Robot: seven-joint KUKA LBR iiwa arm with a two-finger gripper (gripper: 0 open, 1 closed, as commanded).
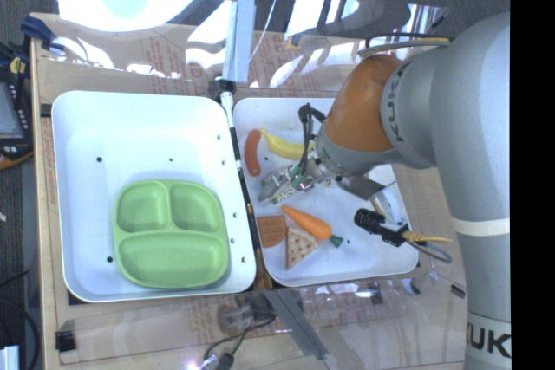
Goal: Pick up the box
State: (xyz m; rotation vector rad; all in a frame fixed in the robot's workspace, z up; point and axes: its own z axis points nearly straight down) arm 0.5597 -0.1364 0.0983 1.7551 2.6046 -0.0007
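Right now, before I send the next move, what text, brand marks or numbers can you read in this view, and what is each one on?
"KUK", running vertically on the grey arm beside its orange band; the letters after it are cut off.
"KU", large dark letters on the arm's lower grey segment, cut off at the edge.
Reddish print on the bench panel behind the bins: too faint and blurred to read.

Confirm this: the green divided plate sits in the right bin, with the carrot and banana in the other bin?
Not quite. The camera view shows the green divided plate in the left bin; the carrot and banana lie in the right bin.
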